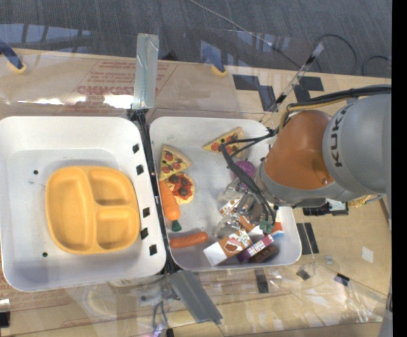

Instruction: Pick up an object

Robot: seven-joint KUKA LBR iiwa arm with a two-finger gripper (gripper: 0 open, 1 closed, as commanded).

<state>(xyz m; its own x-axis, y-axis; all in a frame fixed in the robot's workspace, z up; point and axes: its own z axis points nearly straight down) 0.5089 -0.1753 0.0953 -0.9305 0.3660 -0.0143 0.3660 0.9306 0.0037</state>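
My gripper (240, 203) is down inside the right bin (203, 128), under the grey arm and its orange band (298, 153). It hangs over a heap of toy food at the bin's right side. A purple piece (246, 168) lies just above it, and small packaged items (244, 243) lie just below. To the gripper's left lie two pizza slices (173, 161) (181, 186), a carrot (169, 203) and a hot dog (188, 239). Another pizza slice (224, 140) sits at the far side. The wrist hides whatever is directly under the gripper.
The left bin (20, 135) holds a yellow divided tray (91, 208). A ridge with black clips (145, 188) separates the two bins. Cables (298, 83) run to the arm from the upper right.
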